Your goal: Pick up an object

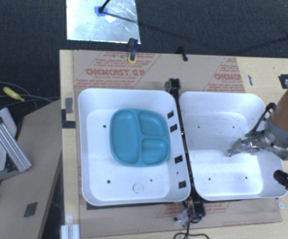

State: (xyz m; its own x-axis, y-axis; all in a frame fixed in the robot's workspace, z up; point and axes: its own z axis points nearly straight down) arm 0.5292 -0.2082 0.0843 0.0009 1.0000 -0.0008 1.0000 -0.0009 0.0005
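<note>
Claw (233, 150) is low in the right bin (218, 183), and honestly I can't tell its state from this angle; nothing visibly in it. Your only real target, the blue divided plate (139, 136), sits in the left bin (96, 183). Lift clear of the divider, cross over, and grab a raised rim edge, not the flat middle.

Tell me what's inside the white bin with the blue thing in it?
The left bin holds a blue divided plate, lying flat, and a small whitish round thing near the front wall. Whatever sits under the plate is covered, so that can't be seen.
</note>
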